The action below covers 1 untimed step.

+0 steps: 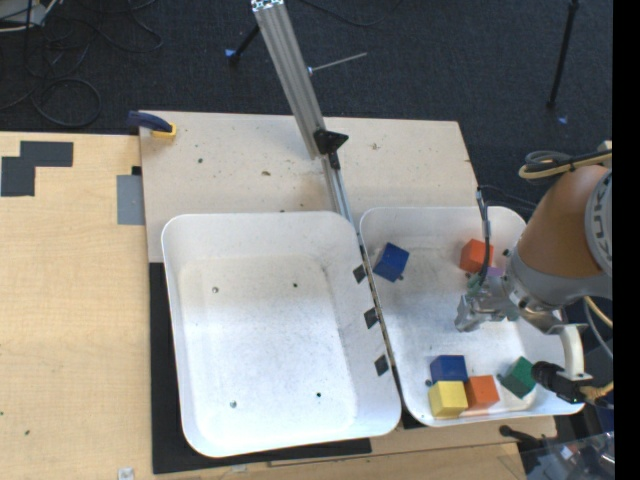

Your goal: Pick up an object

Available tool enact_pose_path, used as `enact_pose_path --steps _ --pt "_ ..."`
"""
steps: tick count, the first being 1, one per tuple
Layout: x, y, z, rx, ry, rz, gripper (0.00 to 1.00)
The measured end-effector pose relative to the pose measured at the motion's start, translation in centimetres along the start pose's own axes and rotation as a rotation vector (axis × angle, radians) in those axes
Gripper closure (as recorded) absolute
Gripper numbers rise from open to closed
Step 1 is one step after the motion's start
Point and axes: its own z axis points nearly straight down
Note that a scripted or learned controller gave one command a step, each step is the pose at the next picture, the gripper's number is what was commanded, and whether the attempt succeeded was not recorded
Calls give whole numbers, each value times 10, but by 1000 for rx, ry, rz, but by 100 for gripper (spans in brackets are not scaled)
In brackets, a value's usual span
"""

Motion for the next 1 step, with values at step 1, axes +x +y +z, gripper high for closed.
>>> enact_pose_path --steps 1 --pt "-3 -4 -62 -8 -3 -3 100"
